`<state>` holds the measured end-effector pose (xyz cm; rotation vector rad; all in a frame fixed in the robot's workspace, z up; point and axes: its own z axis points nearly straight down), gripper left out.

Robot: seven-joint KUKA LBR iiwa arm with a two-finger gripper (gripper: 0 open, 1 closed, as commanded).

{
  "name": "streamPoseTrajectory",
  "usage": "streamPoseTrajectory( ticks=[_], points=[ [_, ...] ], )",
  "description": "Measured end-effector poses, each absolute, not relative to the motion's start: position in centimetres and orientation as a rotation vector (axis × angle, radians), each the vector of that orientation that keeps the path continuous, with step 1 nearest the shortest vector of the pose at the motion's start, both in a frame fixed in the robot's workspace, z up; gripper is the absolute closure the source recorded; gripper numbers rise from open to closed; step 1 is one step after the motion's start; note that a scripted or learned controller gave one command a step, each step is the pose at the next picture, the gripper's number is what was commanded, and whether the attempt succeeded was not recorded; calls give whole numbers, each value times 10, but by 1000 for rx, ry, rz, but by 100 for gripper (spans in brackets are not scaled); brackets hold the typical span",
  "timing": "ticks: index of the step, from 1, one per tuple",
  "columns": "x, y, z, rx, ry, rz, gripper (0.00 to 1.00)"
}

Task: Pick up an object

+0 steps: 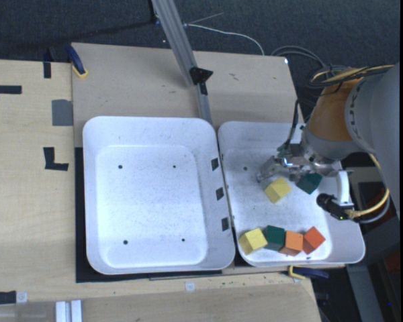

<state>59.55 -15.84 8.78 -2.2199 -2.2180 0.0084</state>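
I cannot tell how wide my gripper [277, 173] stands, nor whether it has hold of anything. It is low in the right bin [242, 134], just above a yellow cube [277, 191]. A teal block [309, 182] lies under my wrist. Four more blocks line the bin's near wall: yellow [253, 239], green [275, 236], orange [293, 241], red-orange [314, 238].
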Motion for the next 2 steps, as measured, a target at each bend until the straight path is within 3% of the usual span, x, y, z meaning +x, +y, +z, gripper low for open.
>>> streamPoseTrajectory(
  ticks=[1, 2],
  points=[
    [674, -112, 92, -2213, -2228, 3, 0],
    [618, -133, 92, -2221, -2217, 8, 0]
  ],
)
